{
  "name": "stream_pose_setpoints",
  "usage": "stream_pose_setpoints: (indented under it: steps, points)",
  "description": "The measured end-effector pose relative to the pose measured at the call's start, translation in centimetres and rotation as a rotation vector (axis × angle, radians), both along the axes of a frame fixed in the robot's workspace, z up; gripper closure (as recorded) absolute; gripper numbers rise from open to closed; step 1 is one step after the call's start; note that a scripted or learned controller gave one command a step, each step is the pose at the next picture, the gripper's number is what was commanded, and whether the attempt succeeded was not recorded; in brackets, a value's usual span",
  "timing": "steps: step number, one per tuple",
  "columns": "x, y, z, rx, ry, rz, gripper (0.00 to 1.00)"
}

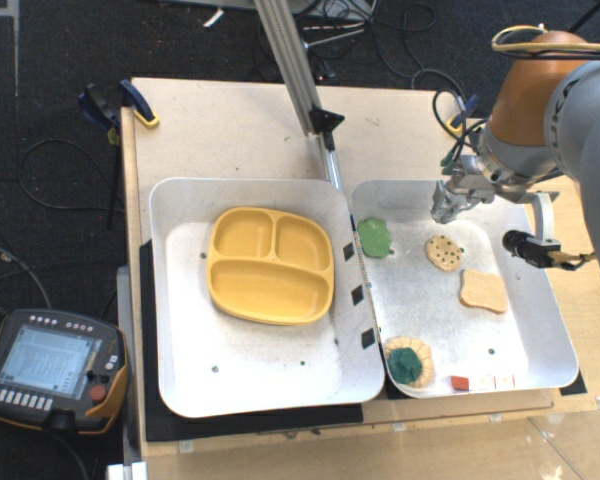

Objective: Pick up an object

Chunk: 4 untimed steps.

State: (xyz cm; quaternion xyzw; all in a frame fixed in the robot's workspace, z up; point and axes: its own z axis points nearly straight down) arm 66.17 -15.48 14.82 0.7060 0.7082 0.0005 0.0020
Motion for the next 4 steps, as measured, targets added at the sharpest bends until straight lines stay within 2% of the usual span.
stream_pose_setpoints:
  steps: [1, 2, 3, 4]
  points:
    - [0.1, 0.3, 4.4, 0.001, -0.003, -0.001, 1.0]
    - [0.7, 1.0, 10.5, 0.0, -0.006, 0.001, 1.0]
    - [0.8, 1.0, 10.7, 0.002, 0.0, 0.0, 1.0]
    - [-0.2, 6.4, 9.8, 0.004, 0.006, 0.004, 1.0]
